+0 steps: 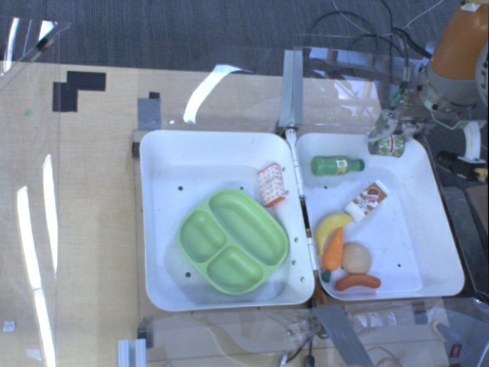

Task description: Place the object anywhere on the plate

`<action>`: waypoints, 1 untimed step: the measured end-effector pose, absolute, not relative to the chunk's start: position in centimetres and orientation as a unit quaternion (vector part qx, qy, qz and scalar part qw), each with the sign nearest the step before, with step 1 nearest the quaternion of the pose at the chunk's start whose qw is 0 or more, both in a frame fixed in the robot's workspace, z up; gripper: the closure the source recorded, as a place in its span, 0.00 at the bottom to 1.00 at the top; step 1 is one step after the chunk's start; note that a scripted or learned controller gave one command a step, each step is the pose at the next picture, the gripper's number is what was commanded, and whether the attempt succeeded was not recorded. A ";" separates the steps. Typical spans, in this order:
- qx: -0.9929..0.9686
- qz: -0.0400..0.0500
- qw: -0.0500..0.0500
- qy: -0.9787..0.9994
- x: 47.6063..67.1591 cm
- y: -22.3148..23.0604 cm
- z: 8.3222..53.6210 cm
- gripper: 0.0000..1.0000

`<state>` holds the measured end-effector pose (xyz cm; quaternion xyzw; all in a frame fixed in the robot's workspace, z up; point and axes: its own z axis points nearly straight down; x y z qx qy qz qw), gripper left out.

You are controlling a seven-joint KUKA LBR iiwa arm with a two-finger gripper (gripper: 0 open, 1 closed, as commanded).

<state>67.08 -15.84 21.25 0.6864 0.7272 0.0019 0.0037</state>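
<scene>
The gripper (391, 132) hangs above the far corner of the right bin (439, 205) with a small can (388, 145) at its tip – whether the fingers are closed on it, I cannot tell. The green plate (233, 241) with three sections lies in the left bin (160, 205), and a small red-white packet (270, 184) lies just beside it.

- One camera, fixed above the bench (69, 205), looks down at a slant.
- It stands far enough back to take in both white bins whole: the left bin (153, 205) mid-frame, the right bin (428, 197) beside it.
- Grey floor (153, 14) runs along the top, beyond the bench.
- The arm (462, 52) enters at upper right.
</scene>
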 end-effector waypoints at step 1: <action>0.700 0.002 0.002 0.714 61.8 -10.5 21.4 1.00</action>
